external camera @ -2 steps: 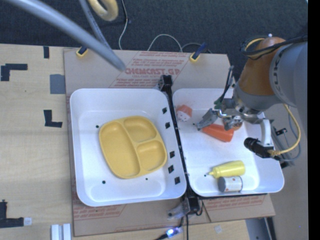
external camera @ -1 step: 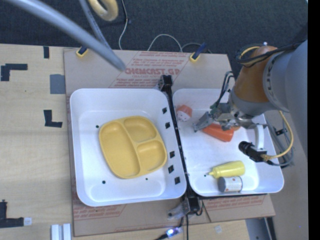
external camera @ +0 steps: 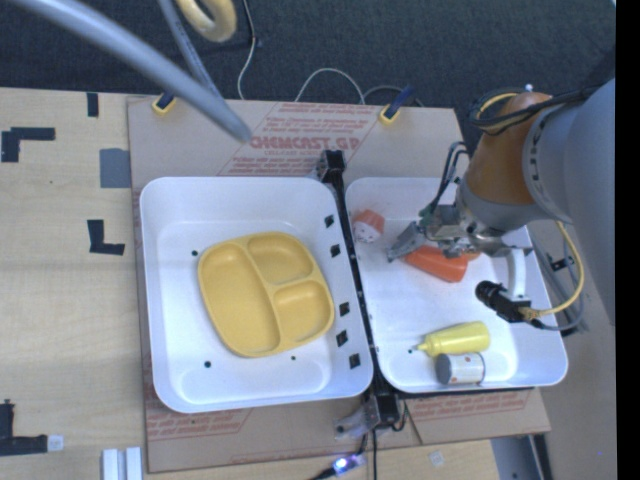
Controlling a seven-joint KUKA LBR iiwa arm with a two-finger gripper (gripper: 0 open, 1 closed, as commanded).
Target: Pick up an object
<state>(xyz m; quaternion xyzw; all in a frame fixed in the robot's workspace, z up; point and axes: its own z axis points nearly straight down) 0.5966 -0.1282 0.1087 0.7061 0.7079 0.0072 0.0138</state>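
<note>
- Two shallow white bins sit side by side on a sheet of brown cardboard (external camera: 300,138), which lies on a pale wooden bench (external camera: 60,298) with dark floor beyond it.
- In the left bin (external camera: 165,208) lies a yellow divided plate (external camera: 265,293), flat, with three compartments, well apart from the arm.
- In the right bin (external camera: 400,368) there are four things: a small white and orange piece (external camera: 366,225) close to the divider, an orange block (external camera: 440,263) near the middle, a yellow bottle (external camera: 456,339) lying on its side toward the front, and a small grey can (external camera: 460,368) just beside the bottle.
- Coming in from the right, the grey arm with its orange band (external camera: 497,163) brings the gripper (external camera: 432,236) low over the right bin, directly above the orange block.
- The block looks like the target, and it rests on the bin floor, partly covered by the tool.
- One grey finger (external camera: 404,244) splays out to the left of the block; the other is hidden, so I cannot tell whether the tool is released or clenched, nor whether it touches the block.
- My judgement on progress: the reach is made, but nothing appears lifted, so the grasp and the raise are both left to do.
</note>
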